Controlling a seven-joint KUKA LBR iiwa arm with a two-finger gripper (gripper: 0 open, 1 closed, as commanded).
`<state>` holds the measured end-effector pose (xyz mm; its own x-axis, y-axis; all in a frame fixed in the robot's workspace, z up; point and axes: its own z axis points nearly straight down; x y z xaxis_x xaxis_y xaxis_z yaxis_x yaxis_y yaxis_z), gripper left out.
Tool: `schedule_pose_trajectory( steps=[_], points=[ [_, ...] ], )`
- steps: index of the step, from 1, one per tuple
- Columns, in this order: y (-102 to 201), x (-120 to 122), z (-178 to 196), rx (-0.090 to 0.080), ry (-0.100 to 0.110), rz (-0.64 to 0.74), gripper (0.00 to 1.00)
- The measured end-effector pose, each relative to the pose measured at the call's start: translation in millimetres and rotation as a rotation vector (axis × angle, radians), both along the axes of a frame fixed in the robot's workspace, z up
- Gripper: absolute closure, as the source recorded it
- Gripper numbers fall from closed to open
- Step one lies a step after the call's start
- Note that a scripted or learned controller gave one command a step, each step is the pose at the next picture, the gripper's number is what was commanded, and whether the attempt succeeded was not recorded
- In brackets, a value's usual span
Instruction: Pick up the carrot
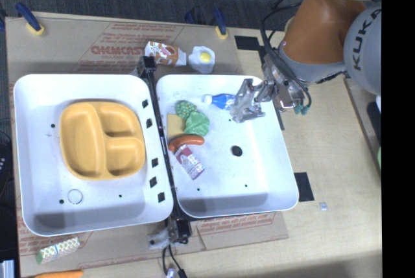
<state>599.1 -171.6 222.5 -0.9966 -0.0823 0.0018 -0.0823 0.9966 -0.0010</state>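
Bench, right bin (279, 166) | carrot (187, 140) partly under greens (194, 120) | gripper (245, 108) apart from carrot, finger state unclear

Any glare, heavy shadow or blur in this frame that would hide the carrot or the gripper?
Camera view: lighting is even, with soft shadows inside the right bin; no glare on the carrot, which reads clearly though small; the gripper is slightly soft, so its fingers are hard to make out.
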Motion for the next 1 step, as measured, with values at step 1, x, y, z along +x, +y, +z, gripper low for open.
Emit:
schedule_pose_trajectory(
  steps=[1],
  points=[
    [-39.2,18.9,43.2,0.0,-0.004,0.3,1.0]
  ],
)
